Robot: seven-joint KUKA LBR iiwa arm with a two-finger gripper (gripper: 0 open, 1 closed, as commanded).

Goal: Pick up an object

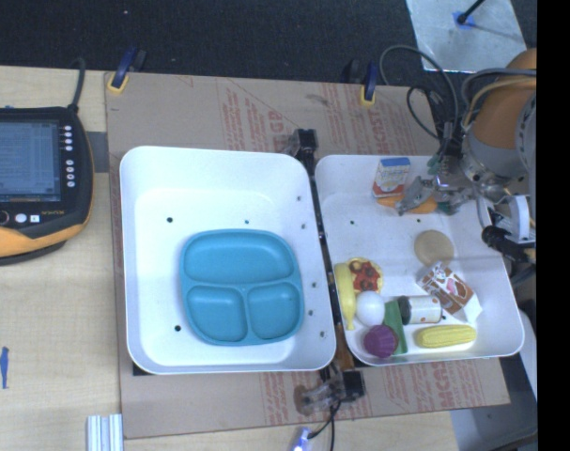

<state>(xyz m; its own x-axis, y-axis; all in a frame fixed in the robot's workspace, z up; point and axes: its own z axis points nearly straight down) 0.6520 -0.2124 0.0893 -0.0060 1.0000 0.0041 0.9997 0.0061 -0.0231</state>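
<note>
Several toys crowd my right bin (360, 172); the gripper (427, 195) hovers at its far side beside a small carton (392, 175). Jaws' state: cannot tell. Next, I descend squarely.

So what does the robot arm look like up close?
The arm is rounded, grey with an orange band, at the view's right edge. Black cables loop beside it. Its end effector is small, made of dark grey metal.

Toys (407, 313) crowd the right bin's (360, 195) near end; its middle lies open.
</note>
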